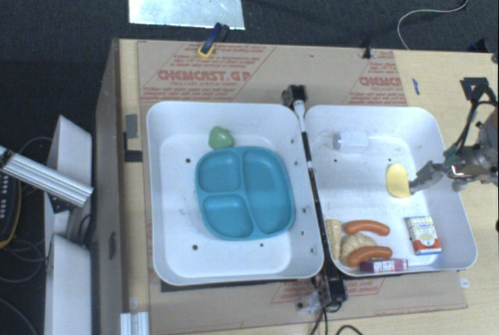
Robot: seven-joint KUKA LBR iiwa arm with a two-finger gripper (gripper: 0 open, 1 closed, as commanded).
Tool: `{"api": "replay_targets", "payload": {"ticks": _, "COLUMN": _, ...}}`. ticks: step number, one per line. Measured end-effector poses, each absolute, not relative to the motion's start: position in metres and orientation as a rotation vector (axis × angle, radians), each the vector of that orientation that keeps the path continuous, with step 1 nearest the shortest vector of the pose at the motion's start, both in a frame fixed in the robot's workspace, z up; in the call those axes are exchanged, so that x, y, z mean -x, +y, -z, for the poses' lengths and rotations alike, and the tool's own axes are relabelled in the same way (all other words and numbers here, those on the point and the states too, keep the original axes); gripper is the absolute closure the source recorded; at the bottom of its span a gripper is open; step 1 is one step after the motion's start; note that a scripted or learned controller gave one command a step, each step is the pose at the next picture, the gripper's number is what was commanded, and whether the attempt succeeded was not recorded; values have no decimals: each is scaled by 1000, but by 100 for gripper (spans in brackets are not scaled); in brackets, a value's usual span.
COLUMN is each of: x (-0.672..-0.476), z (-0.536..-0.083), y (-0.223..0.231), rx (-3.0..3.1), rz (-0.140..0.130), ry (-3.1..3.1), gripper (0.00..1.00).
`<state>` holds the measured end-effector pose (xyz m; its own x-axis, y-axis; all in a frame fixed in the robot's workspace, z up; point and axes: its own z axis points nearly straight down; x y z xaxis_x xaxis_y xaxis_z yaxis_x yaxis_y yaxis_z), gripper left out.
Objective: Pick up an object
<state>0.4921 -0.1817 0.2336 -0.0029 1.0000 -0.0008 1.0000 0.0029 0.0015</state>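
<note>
Nearest the camera, along the front wall of the right bin [460, 244], lie the crowded pieces: a small purple bar [383, 266] at about 6 o'clock in that bin, two toy sausages [366, 241] just behind it, a pale bread-like piece [334, 236] tucked into the 7 o'clock corner, and a small red-and-white carton [422, 235] at 5 o'clock. These sit close together or touching, so a descent here risks the jaws straddling two things at once or nudging one against the wall without closing on anything.

Further back, near the bin's centre and toward 3 o'clock, lies a yellow lemon-shaped piece [398, 180]. The gripper [425, 175] hangs just beside it on its 3 o'clock side; whether the jaws are apart or together cannot be told at this size, and nothing shows between them. As a candidate, the yellow piece looks rounded and smooth, so an off-centre close would probably squirt it sideways.

Toward 11 o'clock in the same bin rests a clear, faint bottle-like thing [351, 142], hard to read and likely slippery.

In the left bin [168, 170], a blue divided plate [244, 192] fills the middle, with a green rounded piece [221, 139] touching its 11 o'clock rim; a grasp there may catch the plate's edge instead.

The surface [234, 72] lies beyond.
</note>
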Motion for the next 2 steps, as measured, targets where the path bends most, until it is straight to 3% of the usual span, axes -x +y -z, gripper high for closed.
{"api": "replay_targets", "payload": {"ticks": 1, "x": -579, "z": -183, "y": -152, "rx": -2217, "rz": -1, "ry": 2226, "gripper": 0}}
{"api": "replay_targets", "payload": {"ticks": 2, "x": -579, "z": -183, "y": -153, "rx": -2217, "rz": -1, "ry": 2224, "gripper": 0}}
